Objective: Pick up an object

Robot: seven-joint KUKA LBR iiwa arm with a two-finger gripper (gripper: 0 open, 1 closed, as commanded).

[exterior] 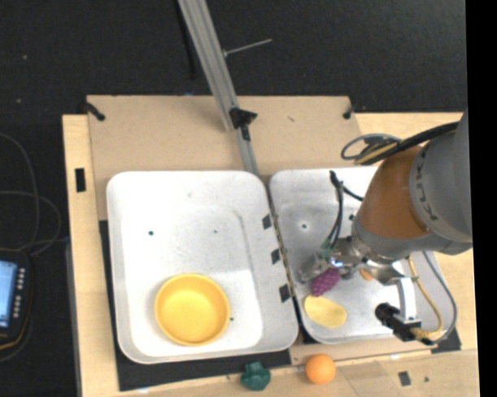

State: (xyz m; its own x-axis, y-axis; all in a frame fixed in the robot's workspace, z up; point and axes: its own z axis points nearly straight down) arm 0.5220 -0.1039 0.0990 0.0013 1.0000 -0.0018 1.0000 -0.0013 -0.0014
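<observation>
In the right bin (301, 201) a purple bunch of grapes (322, 282) lies near the front left. Just in front of it is a pale yellow lemon-shaped piece (325, 312). My gripper (330, 262) hangs low over the grapes, right at their upper edge, with the grey arm and its orange band (388, 201) above it to the right. A small orange bit (367, 272) peeks out from beside the wrist. The wrist hides where the fingertips meet the grapes.
A yellow bowl (192, 308) sits in the front of the left bin (184, 204). An orange ball (320, 368) and a dark green object (255, 376) lie on the bench in front of the bins. A metal pole (215, 68) slants up at the back.
</observation>
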